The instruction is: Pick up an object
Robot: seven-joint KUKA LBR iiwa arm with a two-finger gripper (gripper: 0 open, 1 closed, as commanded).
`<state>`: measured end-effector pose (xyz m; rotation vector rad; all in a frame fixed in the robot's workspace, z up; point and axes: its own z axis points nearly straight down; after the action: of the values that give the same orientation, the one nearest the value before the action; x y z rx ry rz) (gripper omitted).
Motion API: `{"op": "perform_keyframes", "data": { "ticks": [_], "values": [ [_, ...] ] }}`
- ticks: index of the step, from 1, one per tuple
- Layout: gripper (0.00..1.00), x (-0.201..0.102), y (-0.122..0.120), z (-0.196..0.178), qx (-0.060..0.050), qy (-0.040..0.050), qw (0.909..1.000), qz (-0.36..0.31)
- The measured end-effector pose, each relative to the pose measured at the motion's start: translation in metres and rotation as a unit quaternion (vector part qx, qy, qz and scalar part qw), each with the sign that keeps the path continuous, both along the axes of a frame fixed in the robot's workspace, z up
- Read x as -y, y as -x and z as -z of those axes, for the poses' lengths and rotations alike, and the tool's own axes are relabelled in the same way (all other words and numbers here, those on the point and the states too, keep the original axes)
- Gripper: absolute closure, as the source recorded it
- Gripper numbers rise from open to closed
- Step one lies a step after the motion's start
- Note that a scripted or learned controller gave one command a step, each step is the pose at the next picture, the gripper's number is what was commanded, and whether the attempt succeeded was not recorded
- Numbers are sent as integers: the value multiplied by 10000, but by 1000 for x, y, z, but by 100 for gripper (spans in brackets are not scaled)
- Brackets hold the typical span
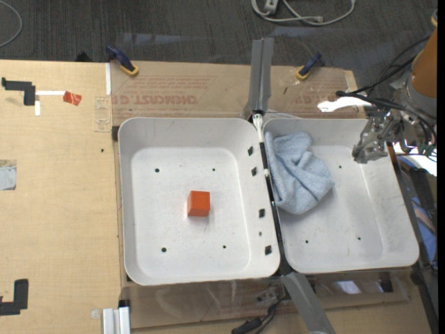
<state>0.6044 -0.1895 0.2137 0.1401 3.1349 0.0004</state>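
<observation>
An orange block (199, 203) is seen at the centre of the left bin (139, 256). The claw (367, 149) hangs far right over the right bin (396, 249), well apart; whether it is parted cannot be told. A crumpled blue cloth (299, 172) lies between them.

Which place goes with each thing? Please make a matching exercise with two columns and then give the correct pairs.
Things:
1. orange cube
2. light blue cloth
3. gripper
4. blue clamp

Places:
A. left side of the right bin
B. far edge of the cardboard, behind the left bin
C. middle of the left bin
D. above the right bin's far right part

Pairs: 1-C, 2-A, 3-D, 4-B
</observation>
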Motion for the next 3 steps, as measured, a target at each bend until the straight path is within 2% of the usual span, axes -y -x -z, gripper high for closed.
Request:
{"op": "perform_keyframes", "data": {
  "ticks": [1,2,3],
  "values": [
    [100,32,-17,-26,23,12,9752,-2215],
    [100,31,-43,-54,22,13,9129,-4082],
    [100,32,-46,-125,23,17,8088,-5881]
  ]
}}
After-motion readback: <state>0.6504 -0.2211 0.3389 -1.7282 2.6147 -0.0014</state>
